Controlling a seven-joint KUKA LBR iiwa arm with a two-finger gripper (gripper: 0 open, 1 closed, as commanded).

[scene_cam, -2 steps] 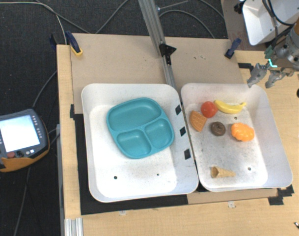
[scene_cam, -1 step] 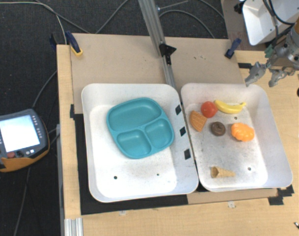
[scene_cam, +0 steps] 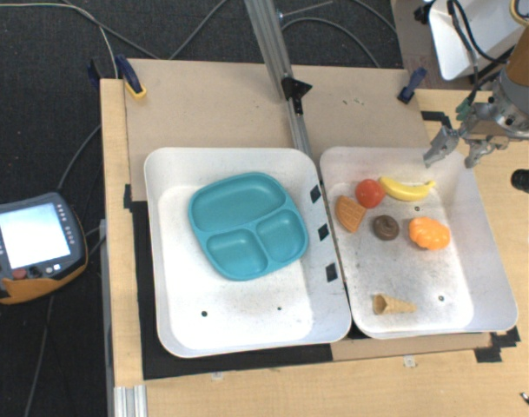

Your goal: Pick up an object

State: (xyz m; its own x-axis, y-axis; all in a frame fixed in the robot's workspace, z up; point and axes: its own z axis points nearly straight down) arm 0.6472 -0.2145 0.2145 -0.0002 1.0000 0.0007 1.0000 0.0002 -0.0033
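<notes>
In the right bin [scene_cam: 486,272] lie a yellow banana [scene_cam: 407,188], a red tomato [scene_cam: 369,192], an orange wedge-shaped piece [scene_cam: 351,214], a brown round piece [scene_cam: 386,228], an orange fruit [scene_cam: 430,233] and a tan cone [scene_cam: 393,304]. My gripper [scene_cam: 459,152] hangs over the bin's far right corner, above and to the right of the banana. Its two fingers are spread apart with nothing between them.
A teal divided plate [scene_cam: 247,225] rests in the left bin [scene_cam: 181,320]. A metal post [scene_cam: 277,50] rises behind the bins. A handheld pendant [scene_cam: 29,246] lies off the bench at the left. Blue clamps [scene_cam: 132,81] grip the board's back corners.
</notes>
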